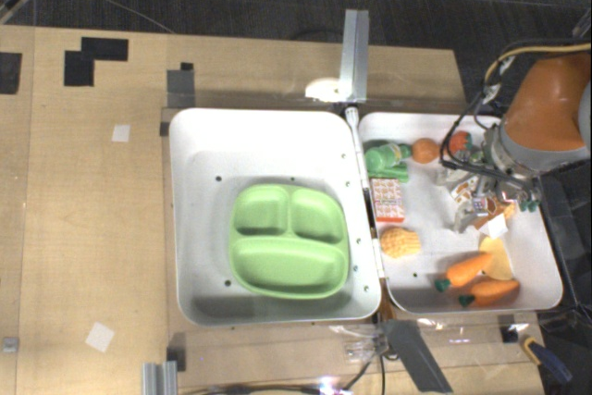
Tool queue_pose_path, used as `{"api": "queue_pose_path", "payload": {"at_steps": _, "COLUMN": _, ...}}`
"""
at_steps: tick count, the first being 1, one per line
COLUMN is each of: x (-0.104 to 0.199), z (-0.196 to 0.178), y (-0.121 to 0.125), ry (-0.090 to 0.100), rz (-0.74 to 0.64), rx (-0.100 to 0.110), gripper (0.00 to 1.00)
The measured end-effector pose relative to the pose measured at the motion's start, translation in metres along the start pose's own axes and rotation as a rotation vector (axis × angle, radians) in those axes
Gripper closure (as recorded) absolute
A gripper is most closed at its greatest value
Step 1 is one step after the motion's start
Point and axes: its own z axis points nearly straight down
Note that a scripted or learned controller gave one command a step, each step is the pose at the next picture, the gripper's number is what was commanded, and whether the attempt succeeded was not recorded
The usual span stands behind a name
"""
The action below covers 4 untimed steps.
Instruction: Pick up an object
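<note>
The right bin (421, 291) holds several toy foods. A green item (385, 159) lies at its back left, with a small orange ball (425, 151) beside it. A red and white packet (387, 200) lies along the left wall, and a yellow bumpy item (400, 241) sits below it. Two orange carrots (479, 277) rest at the front right next to a yellow wedge (498, 257). My gripper (474, 202) hangs low over the bin's right part, above the carrots; wires and the wrist hide its fingertips.
The left bin (199, 153) holds a green divided plate (289, 239). A metal post (354, 55) stands behind the seam between the bins. The arm's orange band (551, 104) covers the right bin's back right corner. Bare wooden bench (83, 227) lies to the left.
</note>
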Motion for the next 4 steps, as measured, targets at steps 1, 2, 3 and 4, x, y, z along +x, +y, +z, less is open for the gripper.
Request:
{"api": "queue_pose_path", "payload": {"at_steps": 1, "x": 0.059, "z": -0.002, "y": -0.02, "ry": -0.001, "rz": -0.043, "rx": 0.002, "gripper": 0.0}}
{"api": "queue_pose_path", "payload": {"at_steps": 2, "x": -0.009, "z": 0.0, "y": 0.015, "ry": -0.003, "rz": -0.063, "rx": -0.001, "gripper": 0.0}}
{"api": "queue_pose_path", "payload": {"at_steps": 3, "x": 0.073, "z": -0.002, "y": -0.014, "ry": -0.002, "rz": 0.066, "rx": 0.002, "gripper": 0.0}}
{"api": "queue_pose_path", "payload": {"at_steps": 4, "x": 0.022, "z": 0.0, "y": -0.021, "ry": -0.001, "rz": 0.045, "rx": 0.0, "gripper": 0.0}}
